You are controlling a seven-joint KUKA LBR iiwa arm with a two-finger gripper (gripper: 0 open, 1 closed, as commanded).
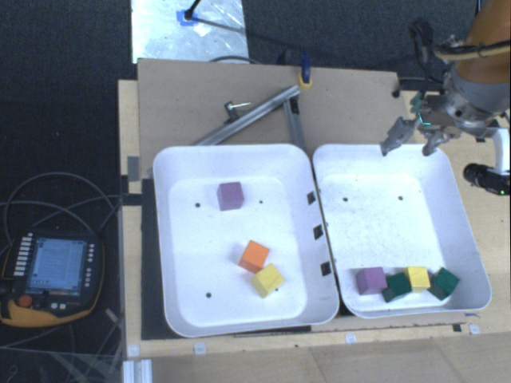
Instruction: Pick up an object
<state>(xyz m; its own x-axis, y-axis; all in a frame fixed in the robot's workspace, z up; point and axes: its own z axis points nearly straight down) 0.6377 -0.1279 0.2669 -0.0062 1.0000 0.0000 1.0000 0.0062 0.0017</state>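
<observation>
Far left of the left bin (164, 214), on the dark floor: teach pendant (49, 276), screen lit but writing too small to read, cables looping around it. Up beyond the left bin's far rim: foil sheet (188, 18) with a patch of blue tape, cut off at the top edge; metal bar (247, 114) lying slantwise on the brown board.

Inside the left bin: purple cube (230, 195) toward the far side, orange cube (254, 255) nearer the front, yellow cube (268, 280) touching the orange cube's front right corner.

Right of the left bin, sharing a rim with it: right bin (455, 214). Along its front wall, a row of 4: second purple cube (370, 280), dark green cube (395, 286), second yellow cube (418, 277), second green cube (444, 282), packed close, edges partly hiding one another.

Above the right bin's far right corner: gripper (411, 140), 2 fingers spread apart, nothing between them. Arm cut off at the top right, orange band partly seen. All cubes well apart from the gripper; the front row of 4 lies across the right bin from it, the left bin's 3 farther off still.

No legible labels anywhere.
</observation>
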